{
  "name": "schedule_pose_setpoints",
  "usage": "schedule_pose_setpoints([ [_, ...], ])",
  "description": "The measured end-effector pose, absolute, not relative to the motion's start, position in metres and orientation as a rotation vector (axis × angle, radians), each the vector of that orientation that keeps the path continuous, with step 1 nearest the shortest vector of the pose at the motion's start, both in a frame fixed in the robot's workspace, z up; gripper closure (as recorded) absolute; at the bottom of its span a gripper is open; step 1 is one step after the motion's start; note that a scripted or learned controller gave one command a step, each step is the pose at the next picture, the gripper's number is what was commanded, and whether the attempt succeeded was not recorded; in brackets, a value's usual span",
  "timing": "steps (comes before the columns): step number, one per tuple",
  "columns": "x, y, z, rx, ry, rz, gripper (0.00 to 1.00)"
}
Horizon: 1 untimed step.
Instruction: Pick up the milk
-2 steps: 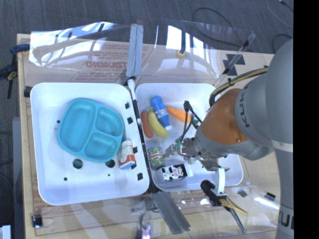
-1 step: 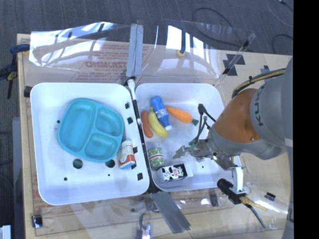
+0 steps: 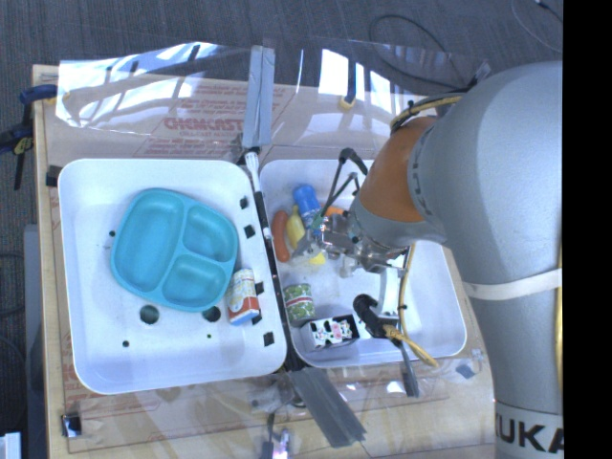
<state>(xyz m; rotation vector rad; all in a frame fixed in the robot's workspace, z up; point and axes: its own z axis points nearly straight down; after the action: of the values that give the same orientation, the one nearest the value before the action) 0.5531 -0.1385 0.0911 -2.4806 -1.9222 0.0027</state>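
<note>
Milk carton (image 3: 333, 333) lies on its side at near edge of right bin (image 3: 442, 295), long axis running left-right. Gripper (image 3: 356, 256) sits just beyond it, twd far side; can't tell its fingers' state

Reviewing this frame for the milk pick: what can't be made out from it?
- End effector: in the camera view it sits low among the items in the right bin; whether it is open or shut is unclear, the wrist covers it.
- Items beneath the arm in the right bin: partly covered, too small to name.
- Milk carton: print too small to read.
- Can in the left bin: label blurred.
</note>
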Motion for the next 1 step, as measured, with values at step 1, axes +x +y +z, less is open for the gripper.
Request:
schedule_pose_setpoints([
  [1,0.4891,-0.1913,0.0915,-2.691,-1.613,0.002,0.00],
])
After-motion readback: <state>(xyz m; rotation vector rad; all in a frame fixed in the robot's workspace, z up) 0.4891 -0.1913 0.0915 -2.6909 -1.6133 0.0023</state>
